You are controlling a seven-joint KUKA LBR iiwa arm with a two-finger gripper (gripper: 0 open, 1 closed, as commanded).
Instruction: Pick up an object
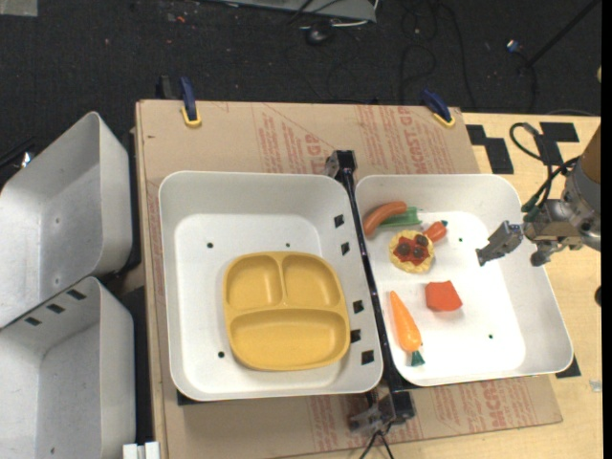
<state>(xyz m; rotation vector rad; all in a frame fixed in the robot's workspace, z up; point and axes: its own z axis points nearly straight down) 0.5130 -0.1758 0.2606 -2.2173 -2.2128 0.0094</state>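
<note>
The right bin (535,347) holds several toy foods. A hot dog with a green leaf (387,215) lies at its back left. Beside it sit a small tart topped with red fruit (412,251) and a little red piece (436,230). An orange-red block (443,296) rests near the middle, and a carrot (406,325) lies toward the front left. My gripper (499,244) hangs over the right part of this bin, to the right of the tart and apart from every item. Nothing shows between its fingers.
The left bin (191,256) carries a yellow divided plate (285,310). A black clip strip (359,256) runs between the two bins. Two spare white bins (57,256) stand off the bench at left. Cables lie at the right by the arm (574,208).
</note>
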